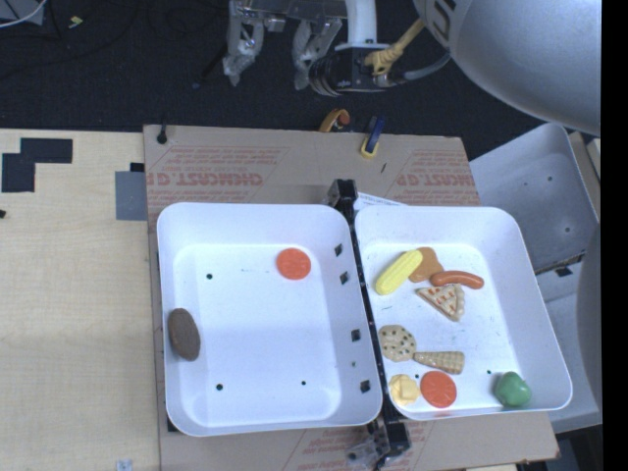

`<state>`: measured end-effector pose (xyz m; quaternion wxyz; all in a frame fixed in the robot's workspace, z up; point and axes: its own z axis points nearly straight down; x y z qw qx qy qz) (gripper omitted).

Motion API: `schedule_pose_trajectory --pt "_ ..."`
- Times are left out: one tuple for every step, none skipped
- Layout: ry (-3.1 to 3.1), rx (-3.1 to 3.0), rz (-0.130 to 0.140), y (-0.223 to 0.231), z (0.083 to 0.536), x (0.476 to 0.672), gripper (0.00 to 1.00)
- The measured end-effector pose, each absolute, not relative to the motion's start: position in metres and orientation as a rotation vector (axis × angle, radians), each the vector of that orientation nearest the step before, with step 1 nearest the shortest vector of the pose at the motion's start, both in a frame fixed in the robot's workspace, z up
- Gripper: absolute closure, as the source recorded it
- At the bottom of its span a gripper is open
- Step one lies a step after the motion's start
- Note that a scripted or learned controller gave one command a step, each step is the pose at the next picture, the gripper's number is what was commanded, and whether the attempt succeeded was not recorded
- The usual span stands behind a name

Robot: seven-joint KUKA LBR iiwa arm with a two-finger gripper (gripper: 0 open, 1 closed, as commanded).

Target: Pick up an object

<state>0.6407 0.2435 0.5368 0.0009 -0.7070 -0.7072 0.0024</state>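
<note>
Camera view: end effector (278, 52) parked beyond table's far edge, fingers apart, holding nothing. Approach step; next, descend onto corn (397, 272).

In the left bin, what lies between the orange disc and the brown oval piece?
Nothing: the camera view shows bare white floor of the left bin between the orange disc and the brown oval piece.
</note>
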Motion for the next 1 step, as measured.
schedule_pose_trajectory --pt "-2.217 -2.212 0.032 0.2431 0.3868 0.5741 0.00"
